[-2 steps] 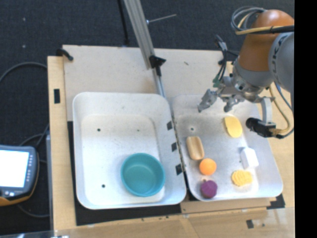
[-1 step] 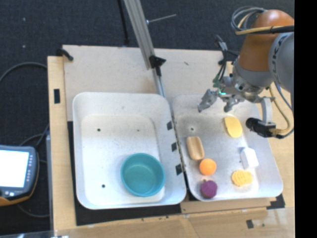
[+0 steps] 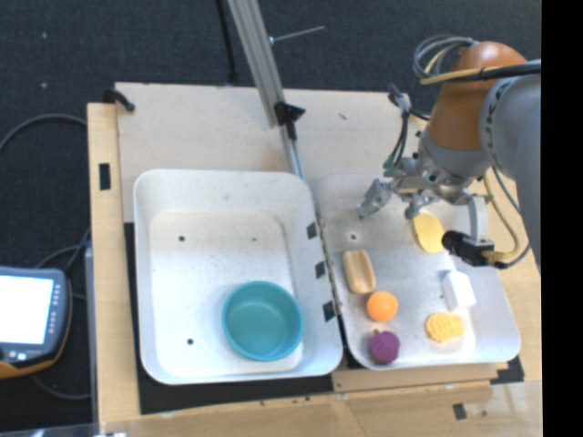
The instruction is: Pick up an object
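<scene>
Yellow oval object (image 3: 428, 232): candidate for pickup, lying on the floor of the right bin (image 3: 496, 353), not yet lifted.
Gripper (image 3: 399, 198) hangs over the far end of that bin; whether it is open or closed cannot be told, and nothing is seen in its grasp. The yellow oval lies just beside it, on its near side. Further toward the near rim: tan bread-shaped piece (image 3: 359, 271), orange ball (image 3: 383, 306), purple piece (image 3: 384, 345), white block (image 3: 457, 290), ridged yellow piece (image 3: 444, 327). Teal bowl (image 3: 262, 320) sits well apart in the left bin (image 3: 164, 198). Judged status: approach only; descent, grasp and lift all remain.
</scene>
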`<move>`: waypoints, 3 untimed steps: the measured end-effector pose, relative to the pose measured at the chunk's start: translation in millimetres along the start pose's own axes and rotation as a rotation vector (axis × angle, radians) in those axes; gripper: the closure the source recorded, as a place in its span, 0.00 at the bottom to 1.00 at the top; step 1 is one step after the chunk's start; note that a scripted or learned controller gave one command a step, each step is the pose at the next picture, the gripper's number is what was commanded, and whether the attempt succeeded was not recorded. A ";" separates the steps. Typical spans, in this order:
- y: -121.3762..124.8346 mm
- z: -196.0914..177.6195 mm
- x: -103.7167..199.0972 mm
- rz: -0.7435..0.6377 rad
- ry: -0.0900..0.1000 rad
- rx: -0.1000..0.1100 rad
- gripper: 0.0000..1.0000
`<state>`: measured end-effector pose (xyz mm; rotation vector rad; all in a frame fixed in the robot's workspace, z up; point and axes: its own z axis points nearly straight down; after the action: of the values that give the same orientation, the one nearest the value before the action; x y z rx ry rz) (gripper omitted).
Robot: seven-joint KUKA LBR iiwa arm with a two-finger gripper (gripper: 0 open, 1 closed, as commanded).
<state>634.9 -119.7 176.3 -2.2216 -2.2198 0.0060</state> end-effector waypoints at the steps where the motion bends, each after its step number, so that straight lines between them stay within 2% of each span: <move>1: 1.6 61.8 4.3 -0.001 0.001 0.002 0.00; 2: 1.6 76.1 3.0 0.002 0.000 -0.002 0.00; 3: 2.7 63.7 2.1 0.005 0.000 -0.007 1.00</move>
<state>637.4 -117.7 112.6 -2.2302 -2.2178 -0.0012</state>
